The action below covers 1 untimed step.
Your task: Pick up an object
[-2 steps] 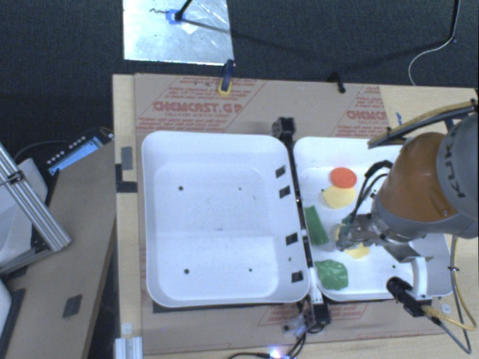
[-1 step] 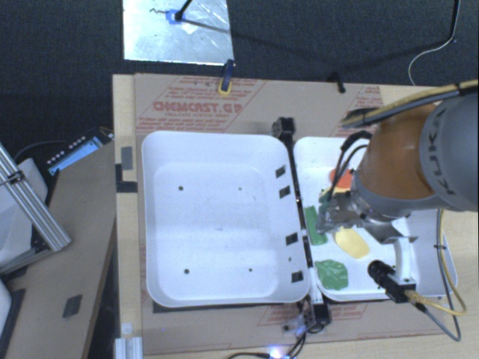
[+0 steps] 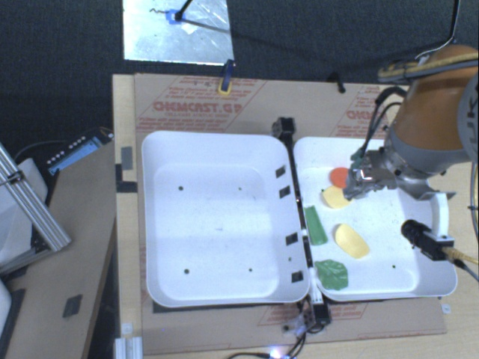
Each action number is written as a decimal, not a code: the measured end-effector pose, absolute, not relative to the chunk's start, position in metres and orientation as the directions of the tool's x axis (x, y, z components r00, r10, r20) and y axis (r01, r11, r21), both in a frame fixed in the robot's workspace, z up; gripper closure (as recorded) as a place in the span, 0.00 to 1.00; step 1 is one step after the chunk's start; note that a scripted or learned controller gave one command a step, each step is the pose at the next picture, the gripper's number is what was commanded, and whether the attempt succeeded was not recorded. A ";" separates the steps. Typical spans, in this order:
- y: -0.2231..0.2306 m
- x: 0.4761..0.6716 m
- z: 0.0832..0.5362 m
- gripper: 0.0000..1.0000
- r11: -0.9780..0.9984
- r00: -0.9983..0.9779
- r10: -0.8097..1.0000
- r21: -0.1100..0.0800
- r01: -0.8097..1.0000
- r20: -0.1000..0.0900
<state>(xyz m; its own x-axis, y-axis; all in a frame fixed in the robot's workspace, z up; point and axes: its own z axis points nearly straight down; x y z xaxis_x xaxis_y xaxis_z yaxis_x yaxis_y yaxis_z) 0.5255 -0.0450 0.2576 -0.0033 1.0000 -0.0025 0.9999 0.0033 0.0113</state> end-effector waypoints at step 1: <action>-0.005 0.486 0.245 1.00 0.007 -0.007 1.000 -0.001 1.000 0.001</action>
